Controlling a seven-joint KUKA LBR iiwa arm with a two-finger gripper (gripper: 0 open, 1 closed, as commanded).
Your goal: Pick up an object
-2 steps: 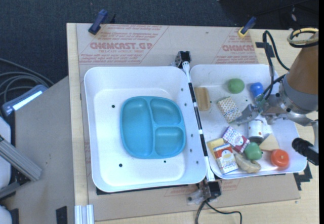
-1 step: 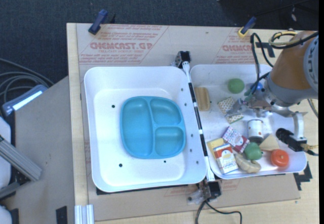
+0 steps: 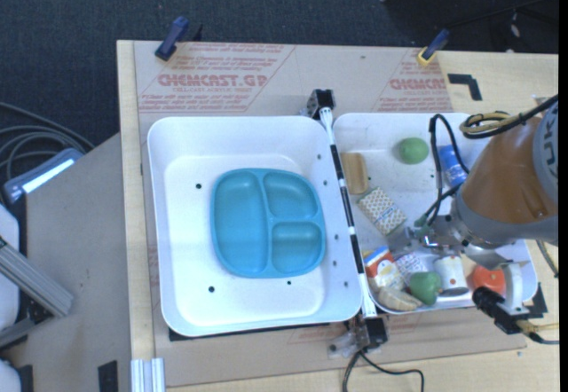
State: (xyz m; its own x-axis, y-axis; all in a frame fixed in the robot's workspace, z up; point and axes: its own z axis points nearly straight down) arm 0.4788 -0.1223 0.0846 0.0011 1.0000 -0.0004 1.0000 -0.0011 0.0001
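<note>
The objects to pick from lie in the right bin (image 3: 382, 127), most of them heaped in its near corner beside the divider: a dark green rounded piece (image 3: 425, 286), a pale banana-like shape (image 3: 398, 298) along the near wall, a small red-and-white item (image 3: 383, 268) and a white block (image 3: 449, 273), all touching or overlapping one another. Just beyond that heap, toward the middle of the bin, a checkered little box (image 3: 381, 208) lies tilted, and a tan block (image 3: 355, 172) sits against the divider wall farther up. A light green ball (image 3: 412, 150) rests apart from the rest near the far edge of the bin, with a blue object (image 3: 452, 165) next to it, partly behind a black cable. An orange piece (image 3: 491, 278) shows at the near right of the bin under the arm. The gripper (image 3: 424, 235) hangs low over the bin, just above the heap and close to the checkered box; whether it is apart or closed cannot be told, since the wrist hides it, and nothing can be seen held in it. The grey arm (image 3: 506, 191) with its orange band covers the right side of the bin. The left bin (image 3: 169, 151) carries a blue sectioned tray (image 3: 266, 222) lying flat at its middle. Both bins sit on a wooden bench (image 3: 133, 204), with clamps at its far edge.
</note>
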